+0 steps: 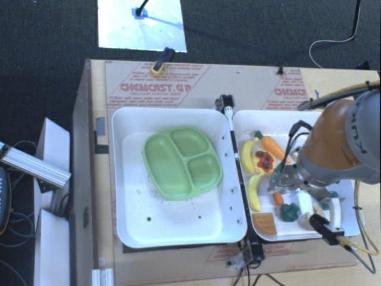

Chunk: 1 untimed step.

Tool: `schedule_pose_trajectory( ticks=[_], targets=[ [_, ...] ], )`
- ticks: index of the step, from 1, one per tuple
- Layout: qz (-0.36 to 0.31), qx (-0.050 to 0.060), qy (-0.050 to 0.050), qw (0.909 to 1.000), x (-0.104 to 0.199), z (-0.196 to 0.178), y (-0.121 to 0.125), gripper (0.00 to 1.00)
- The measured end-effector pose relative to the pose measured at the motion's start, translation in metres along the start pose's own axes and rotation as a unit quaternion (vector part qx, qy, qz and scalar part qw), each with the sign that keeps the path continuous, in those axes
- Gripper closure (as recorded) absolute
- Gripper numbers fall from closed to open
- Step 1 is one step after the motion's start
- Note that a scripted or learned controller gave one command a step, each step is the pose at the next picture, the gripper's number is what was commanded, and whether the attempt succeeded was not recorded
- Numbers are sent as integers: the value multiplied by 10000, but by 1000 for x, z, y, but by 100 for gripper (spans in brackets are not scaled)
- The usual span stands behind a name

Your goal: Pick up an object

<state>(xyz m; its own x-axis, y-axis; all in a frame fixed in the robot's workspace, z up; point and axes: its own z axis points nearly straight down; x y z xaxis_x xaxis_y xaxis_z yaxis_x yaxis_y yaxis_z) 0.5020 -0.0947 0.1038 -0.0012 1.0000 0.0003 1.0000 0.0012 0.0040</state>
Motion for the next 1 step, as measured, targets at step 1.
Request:
schedule_pose_trajectory(
  ticks=[1],
  targets=[
    [-11, 2, 1, 10000, 62, -116, -14, 100]
  ],
)
